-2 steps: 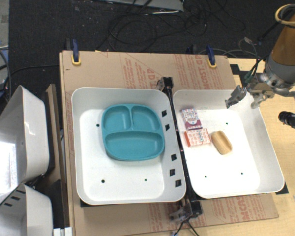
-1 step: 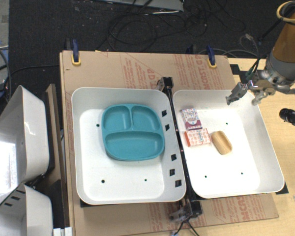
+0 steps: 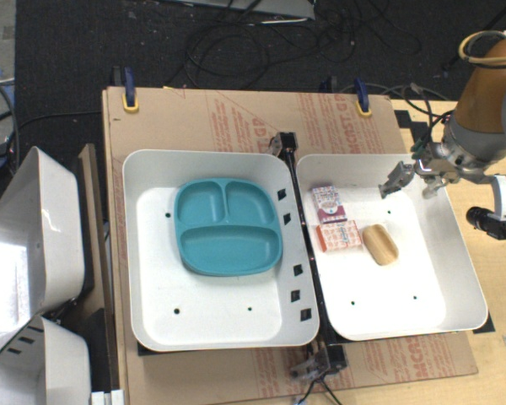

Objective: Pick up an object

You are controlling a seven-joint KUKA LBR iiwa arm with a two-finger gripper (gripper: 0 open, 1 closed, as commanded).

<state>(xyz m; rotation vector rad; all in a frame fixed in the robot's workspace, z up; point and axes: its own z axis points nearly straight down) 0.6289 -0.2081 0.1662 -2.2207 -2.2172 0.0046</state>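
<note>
Arm (image 3: 481, 99) reaching from right, hand (image 3: 413, 181) fingers apart, holding nothing, above right bin (image 3: 455, 294)

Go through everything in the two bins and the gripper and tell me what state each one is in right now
Teal divided plate: lying flat and upright in the left bin, nothing in its compartments.
White and pink box: lying flat in the right bin.
Red packet: lying flat, right beside the box.
Bread roll: lying on its side, next to the packet.
Gripper: open, over the right bin's far edge, holding nothing.
</note>
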